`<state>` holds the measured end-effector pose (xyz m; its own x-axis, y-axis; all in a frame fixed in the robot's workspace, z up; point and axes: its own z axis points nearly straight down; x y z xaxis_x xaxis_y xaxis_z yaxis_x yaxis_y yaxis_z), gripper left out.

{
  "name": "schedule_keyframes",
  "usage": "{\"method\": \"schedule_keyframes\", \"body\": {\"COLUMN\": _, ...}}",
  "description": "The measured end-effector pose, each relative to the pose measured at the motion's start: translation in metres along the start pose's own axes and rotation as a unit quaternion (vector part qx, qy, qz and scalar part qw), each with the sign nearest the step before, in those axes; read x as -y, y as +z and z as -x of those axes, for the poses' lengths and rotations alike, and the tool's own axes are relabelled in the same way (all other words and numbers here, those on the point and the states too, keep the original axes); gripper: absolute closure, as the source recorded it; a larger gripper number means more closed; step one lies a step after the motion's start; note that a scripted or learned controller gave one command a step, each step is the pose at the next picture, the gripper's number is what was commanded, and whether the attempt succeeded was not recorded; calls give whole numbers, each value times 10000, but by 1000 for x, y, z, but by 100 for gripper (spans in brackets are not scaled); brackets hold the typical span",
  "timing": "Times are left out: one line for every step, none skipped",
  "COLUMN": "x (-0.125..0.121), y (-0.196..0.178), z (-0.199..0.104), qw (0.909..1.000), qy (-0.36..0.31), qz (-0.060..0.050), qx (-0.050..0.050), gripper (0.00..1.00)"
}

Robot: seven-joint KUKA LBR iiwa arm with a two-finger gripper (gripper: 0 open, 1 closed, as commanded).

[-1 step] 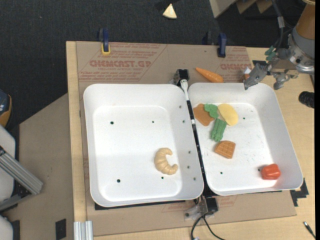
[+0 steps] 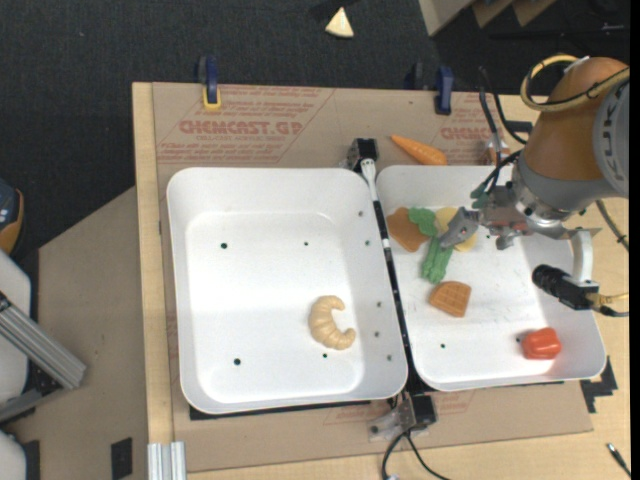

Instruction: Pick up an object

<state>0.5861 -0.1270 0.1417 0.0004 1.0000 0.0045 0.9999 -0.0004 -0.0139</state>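
My gripper (image 2: 460,230) hangs over the upper left part of the right bin (image 2: 500,368), right above a cluster of toy food. Under and beside it lie a long green piece (image 2: 436,261), a smaller green piece (image 2: 422,218) and a yellow piece (image 2: 466,244) partly hidden by the gripper. A brown-orange slab (image 2: 404,230) rests just left of them. An orange waffle-like piece (image 2: 451,298) sits in the bin's middle and a red pepper (image 2: 541,344) lies near its lower right corner. I see nothing lifted.
A tan croissant (image 2: 332,323) lies in the left bin (image 2: 200,268). An orange carrot (image 2: 418,150) rests on the cardboard behind the right bin. The divider between the bins (image 2: 385,258) runs close to the cluster. The arm (image 2: 565,158) reaches in from the right.
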Motion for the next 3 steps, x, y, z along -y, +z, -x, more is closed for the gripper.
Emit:
{"method": "schedule_keyframes", "body": {"x": -63, "y": 58, "z": -24, "qw": 9999, "qy": -24, "qz": 104, "qx": 30, "gripper": 0}}
{"method": "schedule_keyframes", "body": {"x": -63, "y": 40, "z": -20, "qw": 9999, "qy": -3, "qz": 101, "qx": 44, "gripper": 100}}
{"method": "schedule_keyframes", "body": {"x": -32, "y": -50, "z": -37, "qw": 9999, "qy": -10, "qz": 110, "qx": 26, "gripper": 100}}
